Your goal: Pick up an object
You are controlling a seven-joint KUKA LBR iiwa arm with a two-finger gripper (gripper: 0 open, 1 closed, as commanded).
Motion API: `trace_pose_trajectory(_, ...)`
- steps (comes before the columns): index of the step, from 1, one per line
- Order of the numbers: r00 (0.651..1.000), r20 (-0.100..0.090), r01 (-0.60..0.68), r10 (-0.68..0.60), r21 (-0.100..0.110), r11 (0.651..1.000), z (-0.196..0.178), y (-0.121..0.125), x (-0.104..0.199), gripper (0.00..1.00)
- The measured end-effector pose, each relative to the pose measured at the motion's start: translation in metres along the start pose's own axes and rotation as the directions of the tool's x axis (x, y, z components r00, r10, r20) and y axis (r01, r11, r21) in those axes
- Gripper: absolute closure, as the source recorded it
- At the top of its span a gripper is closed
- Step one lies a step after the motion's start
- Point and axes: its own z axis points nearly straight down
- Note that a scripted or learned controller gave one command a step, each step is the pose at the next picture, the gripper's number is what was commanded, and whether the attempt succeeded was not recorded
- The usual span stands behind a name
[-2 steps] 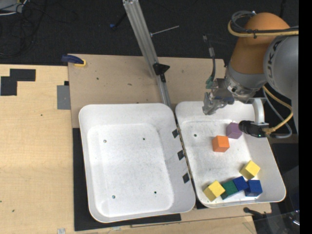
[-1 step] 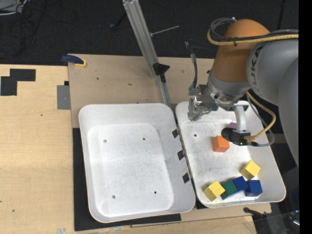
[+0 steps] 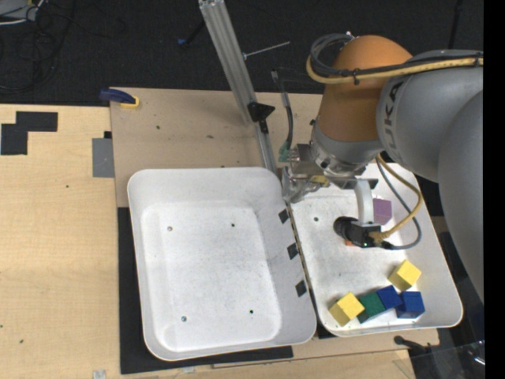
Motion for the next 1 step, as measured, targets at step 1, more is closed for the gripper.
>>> trace_pose_trajectory(1,1.0,0.001,-0.001,0.001,0.002,1.0,0.0089,-0.0198,0.0466,1.0)
